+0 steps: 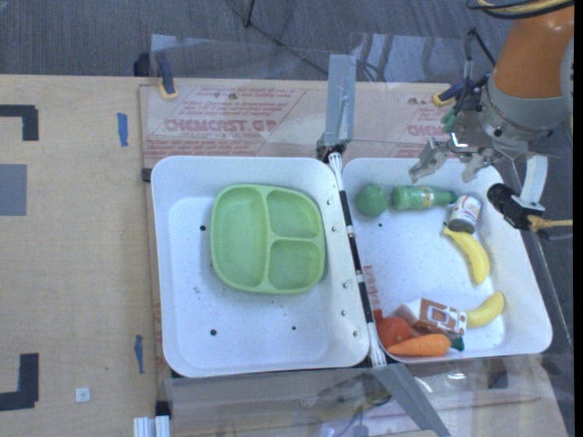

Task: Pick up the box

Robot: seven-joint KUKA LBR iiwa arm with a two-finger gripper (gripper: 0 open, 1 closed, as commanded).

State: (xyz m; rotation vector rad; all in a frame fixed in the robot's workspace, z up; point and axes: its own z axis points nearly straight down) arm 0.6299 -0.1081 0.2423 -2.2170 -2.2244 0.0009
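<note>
Nearest the camera, along the front wall of the right bin [537,330], the box [443,317] is lying flat, a small white and orange carton. It is touching the carrot [420,345] just in front of it and a red item [392,330] at its left, with a small yellow banana [485,309] just beside it on the right. Farther back, a larger banana [470,253] is curving along the right side, and beyond it a small jar [465,213] is lying by the rim. At the back of this bin a green ball [371,199] is sitting just beside a green bottle [421,198] lying on its side. In the left bin [173,271] a green divided plate [269,238] is resting flat.

Farthest away, the gripper [454,159] is hanging above the back edge of the right bin, over the bottle's end, well apart from the box. Its two fingers are standing spread, with nothing between them and touching nothing.
</note>
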